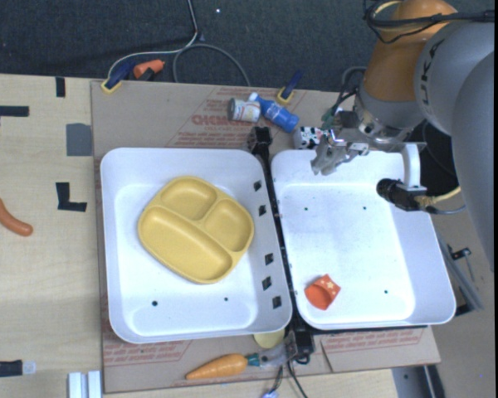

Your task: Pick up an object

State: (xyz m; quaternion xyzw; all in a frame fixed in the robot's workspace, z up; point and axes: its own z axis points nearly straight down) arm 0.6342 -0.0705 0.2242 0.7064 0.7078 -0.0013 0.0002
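A small orange-red object (pixel 322 292) lies near the front of the right white bin (pixel 415 247). A yellow divided plate (pixel 197 227) rests in the left white bin (pixel 124 305). My gripper (pixel 330 159) hangs over the back left corner of the right bin, far from the orange-red object. Nothing shows between its fingers.
A toy carrot (pixel 216 366) lies on the cardboard in front of the bins. A toy sausage (pixel 10 216) sits on the bench at far left. A blue and white bottle (pixel 264 110) lies behind the bins. Clamps hold the divider between the bins.
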